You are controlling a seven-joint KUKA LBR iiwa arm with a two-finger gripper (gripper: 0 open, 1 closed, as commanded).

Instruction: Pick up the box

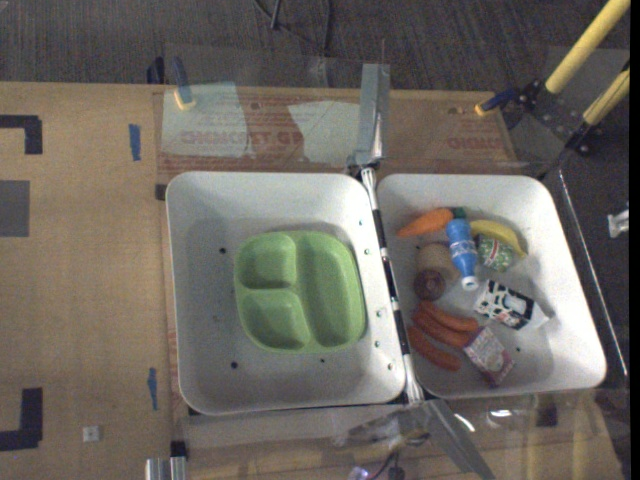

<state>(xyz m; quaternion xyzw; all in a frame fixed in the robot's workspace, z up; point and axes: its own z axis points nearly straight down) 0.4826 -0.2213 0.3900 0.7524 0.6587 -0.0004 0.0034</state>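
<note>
In the right bin [570, 268], a small black-and-white box [508, 305] lies tilted toward the right side. A smaller pink box [490, 355] lies near the front of the same bin, just below it. The two boxes sit close together but look apart. Nothing covers either one.
The right bin also holds a carrot [427, 222], a blue bottle [461, 251], a banana [499, 234], a brown donut [430, 285] and two sausages [447, 321] just left of the boxes. A green divided plate [299, 290] sits in the left bin [200, 268]. Yellow poles [590, 33] stand at the back right.
</note>
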